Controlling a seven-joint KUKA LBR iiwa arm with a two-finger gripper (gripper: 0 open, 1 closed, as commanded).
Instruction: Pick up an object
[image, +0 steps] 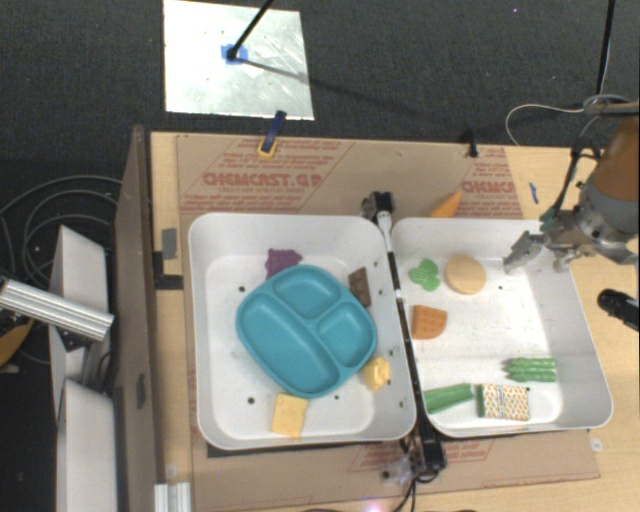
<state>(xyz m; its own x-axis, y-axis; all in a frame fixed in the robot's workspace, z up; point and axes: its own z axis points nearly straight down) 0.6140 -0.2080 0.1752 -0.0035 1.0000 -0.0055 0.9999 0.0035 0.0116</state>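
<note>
We are at the approach step: the gripper (540, 250) hangs over the right bin (590, 375) with jaws released and bare, and next must descend onto the bun (465, 274).

The right bin (575, 330) holds a green leafy piece (426, 273), a round beige bun (465, 274) just beside it, an orange wedge (429, 322), a green pod (448, 397), a speckled packet (503, 402) and a green bean bundle (529, 370).
</note>
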